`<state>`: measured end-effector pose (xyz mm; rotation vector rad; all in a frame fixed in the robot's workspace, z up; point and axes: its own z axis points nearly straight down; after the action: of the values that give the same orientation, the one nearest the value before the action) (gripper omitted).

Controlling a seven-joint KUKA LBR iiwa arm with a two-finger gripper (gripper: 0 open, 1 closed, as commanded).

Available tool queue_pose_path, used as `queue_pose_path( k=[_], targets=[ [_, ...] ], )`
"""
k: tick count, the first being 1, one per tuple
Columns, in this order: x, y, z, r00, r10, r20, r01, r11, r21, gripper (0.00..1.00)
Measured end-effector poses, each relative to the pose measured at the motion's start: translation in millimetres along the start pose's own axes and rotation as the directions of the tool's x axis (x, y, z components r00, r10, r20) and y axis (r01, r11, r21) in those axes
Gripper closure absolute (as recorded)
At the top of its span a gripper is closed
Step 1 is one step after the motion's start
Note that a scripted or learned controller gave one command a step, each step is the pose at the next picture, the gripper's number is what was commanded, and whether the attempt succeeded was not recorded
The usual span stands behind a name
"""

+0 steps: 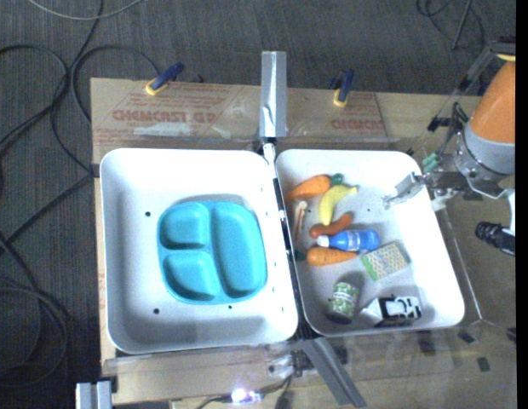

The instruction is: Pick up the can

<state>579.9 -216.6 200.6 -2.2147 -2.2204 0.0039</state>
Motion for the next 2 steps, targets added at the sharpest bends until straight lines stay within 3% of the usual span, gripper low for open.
queue_pose_path(
  k=[1, 2],
  targets=[
    [5, 34, 106, 1.000, 0.026, -0.009, -0.026, 1.000, -0.009, 0.00],
    [13, 87, 114, 0.992, 0.126, -0.007, -0.126, 0.992, 0.017, 0.00]
  ],
)
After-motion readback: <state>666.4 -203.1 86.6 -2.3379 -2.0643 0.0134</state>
